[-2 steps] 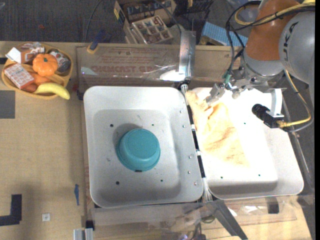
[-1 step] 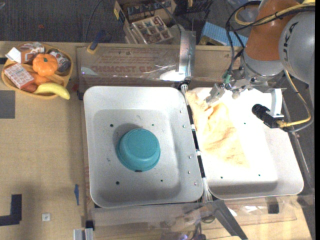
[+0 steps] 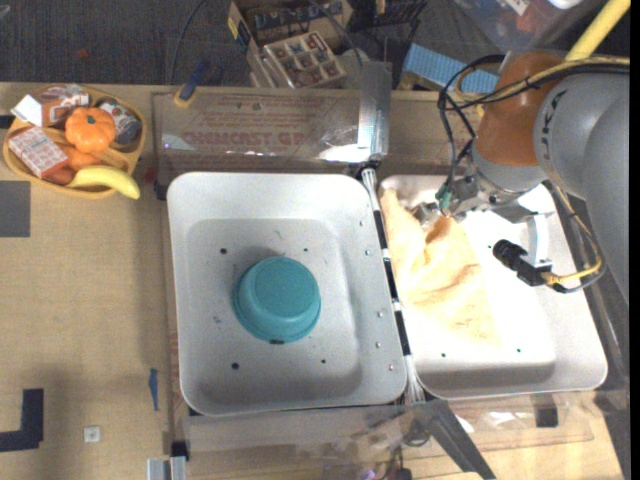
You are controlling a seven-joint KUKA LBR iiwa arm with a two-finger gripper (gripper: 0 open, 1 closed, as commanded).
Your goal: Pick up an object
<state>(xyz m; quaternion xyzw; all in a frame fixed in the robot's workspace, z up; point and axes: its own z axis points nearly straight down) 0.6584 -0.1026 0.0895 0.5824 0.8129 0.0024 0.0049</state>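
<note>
While the grey arm with its orange band (image 3: 520,118) reaches in from the right, its hand (image 3: 447,206) sits low over the far left corner of the right-hand shallow white bin (image 3: 570,363), right at the upper end of a pale yellow, crumpled cloth-like sheet (image 3: 440,263) that lies in that bin. That sheet runs with its long axis from the far left corner, near the hand, down toward the near middle of the bin, hugging the wall shared with the left-hand white bin (image 3: 200,208). Its top edge appears to touch or sit just under the hand, where a small orange-tan fold shows, though whether that fold is pinched I cannot tell, and whether the hand is spread or pressed together is also hidden by the wrist and cables. The other candidate, a teal round plastic bowl turned upside down (image 3: 278,298), rests in the middle of the left bin, well apart from the hand and across the dividing walls. My judgement is that the sheet is the nearer thing by far, lying directly below and toward the viewer from the hand, so the coming move turns on a short drop and closure at its upper end, not a traverse to the bowl
</note>
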